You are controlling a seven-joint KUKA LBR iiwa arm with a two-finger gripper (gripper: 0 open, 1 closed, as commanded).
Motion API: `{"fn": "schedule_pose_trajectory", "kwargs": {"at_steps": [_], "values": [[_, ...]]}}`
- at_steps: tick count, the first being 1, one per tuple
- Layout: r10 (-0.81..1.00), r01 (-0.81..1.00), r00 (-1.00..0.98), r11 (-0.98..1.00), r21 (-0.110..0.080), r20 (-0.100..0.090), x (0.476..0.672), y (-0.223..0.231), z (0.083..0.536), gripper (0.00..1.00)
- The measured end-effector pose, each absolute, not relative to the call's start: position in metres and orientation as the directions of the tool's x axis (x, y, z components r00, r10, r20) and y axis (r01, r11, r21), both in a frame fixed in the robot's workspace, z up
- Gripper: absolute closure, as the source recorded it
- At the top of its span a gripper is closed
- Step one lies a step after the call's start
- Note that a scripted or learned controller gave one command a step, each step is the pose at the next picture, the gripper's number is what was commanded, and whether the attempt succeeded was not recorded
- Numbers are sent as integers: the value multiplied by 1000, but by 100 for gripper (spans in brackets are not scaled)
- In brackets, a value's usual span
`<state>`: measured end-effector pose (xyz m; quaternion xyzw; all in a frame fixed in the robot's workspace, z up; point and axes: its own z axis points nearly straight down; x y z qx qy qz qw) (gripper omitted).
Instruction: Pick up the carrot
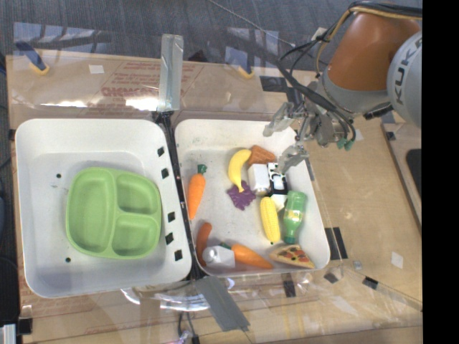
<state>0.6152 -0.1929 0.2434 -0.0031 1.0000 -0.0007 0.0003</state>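
A carrot [195,194] with a green top lies along the left wall of the right bin [215,136]. A second carrot [249,256] rests near that bin's front, beside a small white can [217,256]. My gripper [280,147] hangs over the bin's back right part, above the banana [239,167] and a small orange piece [262,153]. Its fingers [275,125] are spread open with nothing between them. It is well right of the green-topped carrot.
The right bin also holds a purple grape bunch [242,196], a corn cob [270,219], a green bottle [293,216], a pizza slice [292,255], a black-and-white box [267,178] and an orange piece [203,235]. A green divided plate [113,211] sits in the left bin [36,142].
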Motion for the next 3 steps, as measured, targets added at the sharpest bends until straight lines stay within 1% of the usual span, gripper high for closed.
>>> {"fn": "schedule_pose_trajectory", "kwargs": {"at_steps": [1,2,3], "values": [[-23,-23,-1000,1000,4,11,561,-167,120,0],[166,166,-986,986,1,-19,507,-126,96,0],[158,158,-987,987,0,-13,507,-124,105,100]]}}
